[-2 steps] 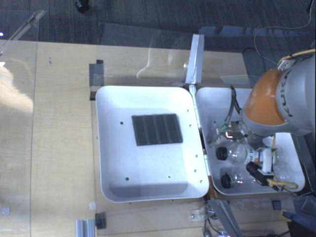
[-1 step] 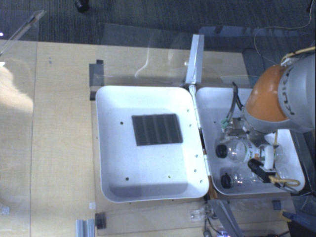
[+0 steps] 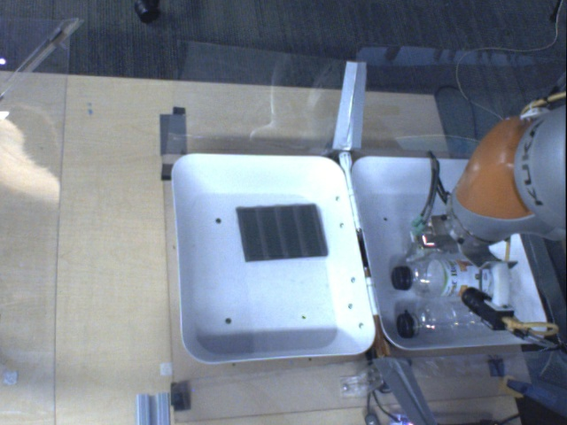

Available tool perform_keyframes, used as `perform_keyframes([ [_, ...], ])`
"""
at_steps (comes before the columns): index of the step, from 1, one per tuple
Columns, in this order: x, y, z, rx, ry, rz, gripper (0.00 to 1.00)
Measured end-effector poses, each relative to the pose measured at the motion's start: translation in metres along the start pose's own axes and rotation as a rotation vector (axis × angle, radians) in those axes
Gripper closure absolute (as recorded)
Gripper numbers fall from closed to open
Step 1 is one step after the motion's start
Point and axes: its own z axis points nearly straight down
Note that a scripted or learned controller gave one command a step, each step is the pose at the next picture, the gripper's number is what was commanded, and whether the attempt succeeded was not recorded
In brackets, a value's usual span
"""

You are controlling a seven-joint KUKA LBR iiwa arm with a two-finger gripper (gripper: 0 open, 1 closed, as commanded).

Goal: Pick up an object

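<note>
Gripper (image 3: 431, 237) hung low over bottle (image 3: 432, 277) in right bin (image 3: 390, 193) for pickup; grip state unclear.

Clear glossy plastic bottles (image 3: 434, 277), smooth white bins (image 3: 266, 184).

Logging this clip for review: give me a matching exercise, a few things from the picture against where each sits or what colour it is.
Things:
1. dark ribbed mat
2. clear bottles
3. orange band
4. metal divider

Places:
A. on the arm, over the right bin
B. in the left bin
C. lying in the right bin, black caps toward the left bin
D. on the bench, behind the gap between the bins

Pairs: 1-B, 2-C, 3-A, 4-D
</note>
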Motion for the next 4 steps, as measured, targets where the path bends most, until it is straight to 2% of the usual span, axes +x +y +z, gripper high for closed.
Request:
perform_keyframes([
  [1, 0.000, 0.000, 0.000, 0.000, 0.000, 0.000, 0.00],
  [2, -0.035, -0.038, 0.010, -0.038, 0.000, 0.269, 0.00],
  [3, -0.071, -0.022, 0.015, -0.011, -0.003, 0.092, 0.00],
  [4, -0.093, -0.033, 0.015, -0.012, -0.005, -0.006, 0.00],
])
